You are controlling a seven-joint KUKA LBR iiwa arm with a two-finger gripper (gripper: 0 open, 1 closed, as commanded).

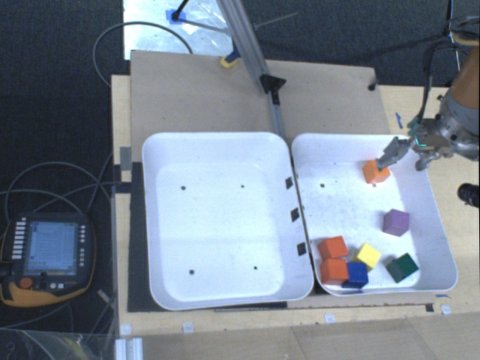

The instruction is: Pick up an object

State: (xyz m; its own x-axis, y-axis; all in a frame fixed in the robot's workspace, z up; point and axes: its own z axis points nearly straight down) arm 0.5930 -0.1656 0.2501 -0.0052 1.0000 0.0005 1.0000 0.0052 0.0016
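Gripper [400, 154] sits over the upper right of the right-hand white bin [431, 201], just beside a small orange cube [375, 172]; can't tell whether it pinches the cube or how it's set. Purple cube [396, 221] mid-bin. Two orange blocks [334, 258], yellow cube [368, 255], blue block [357, 274], green cube [403, 267] clustered along the near edge.

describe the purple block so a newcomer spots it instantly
Look in the right-hand white bin. Near its right wall, about midway down, the purple block sits alone on bare floor, below the lone orange block by the gripper. It is the only purple piece, apart from the cluster along the near edge.
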